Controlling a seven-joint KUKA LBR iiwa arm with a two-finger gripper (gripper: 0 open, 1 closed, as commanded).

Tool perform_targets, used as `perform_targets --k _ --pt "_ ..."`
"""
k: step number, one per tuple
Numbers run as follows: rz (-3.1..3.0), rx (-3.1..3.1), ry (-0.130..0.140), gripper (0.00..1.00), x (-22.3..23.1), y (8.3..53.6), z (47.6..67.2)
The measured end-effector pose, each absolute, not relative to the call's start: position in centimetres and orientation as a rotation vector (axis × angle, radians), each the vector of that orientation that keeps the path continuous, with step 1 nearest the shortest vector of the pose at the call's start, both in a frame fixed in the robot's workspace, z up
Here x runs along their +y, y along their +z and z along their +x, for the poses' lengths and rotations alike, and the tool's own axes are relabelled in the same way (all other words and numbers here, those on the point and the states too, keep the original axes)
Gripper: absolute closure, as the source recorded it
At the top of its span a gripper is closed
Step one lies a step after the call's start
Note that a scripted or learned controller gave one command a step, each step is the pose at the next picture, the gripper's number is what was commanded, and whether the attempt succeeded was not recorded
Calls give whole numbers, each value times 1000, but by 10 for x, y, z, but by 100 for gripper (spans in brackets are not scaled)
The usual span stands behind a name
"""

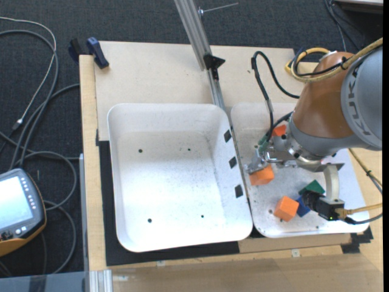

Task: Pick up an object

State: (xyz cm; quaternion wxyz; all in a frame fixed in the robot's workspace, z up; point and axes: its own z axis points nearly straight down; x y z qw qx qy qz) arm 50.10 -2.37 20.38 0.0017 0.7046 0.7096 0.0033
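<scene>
My gripper (261, 162) hangs low over the left side of the right bin (246, 113), under the grey and orange wrist. An orange block (262, 176) lies right at its tip, touching or nearly touching it; whether it is gripped is not clear. A second orange block (285, 208) rests nearer the bin's front. A green piece (315, 187) and a blue piece (304, 206) lie to that block's right. A small orange object (279, 130) peeks out beside the wrist, partly hidden by the arm.
The left bin (164, 163) sits beside the right one, and their shared wall runs just left of my gripper. A metal pole (194, 29) slants up from between the bins. Cables (267, 96) loop over the right bin's back.
</scene>
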Motion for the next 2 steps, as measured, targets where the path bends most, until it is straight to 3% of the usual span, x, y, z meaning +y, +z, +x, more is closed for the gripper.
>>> perform_targets --k 1,2 --pt "2224 2224 -2 100 -24 199 488" --pt "2214 2230 5 100 33 215 490"
